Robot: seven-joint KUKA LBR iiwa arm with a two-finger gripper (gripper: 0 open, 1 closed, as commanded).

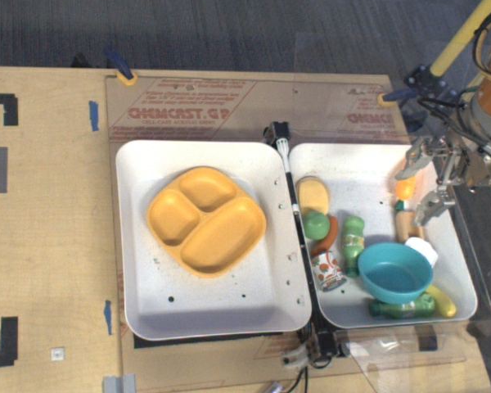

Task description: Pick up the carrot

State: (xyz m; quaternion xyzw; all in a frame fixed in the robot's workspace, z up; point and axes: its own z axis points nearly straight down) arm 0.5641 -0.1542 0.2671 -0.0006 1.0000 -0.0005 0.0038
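The carrot [404, 188] lies near the right bin's [368, 160] far right wall, beyond the teal bowl [395, 272]. The gripper [432, 182] hangs over it, fingers spread and empty. Judged risk: a finger strikes the wall or nudges the carrot aside.

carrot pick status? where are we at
Done: the gripper is at the right bin's far right edge, beside a small orange piece that may be the carrot.
In hand: nothing I can confirm; the view does not show that piece between the fingers, and it appears to rest on the bin floor.
Left: grasp and lift. The teal bowl and nearby toys sit close below.
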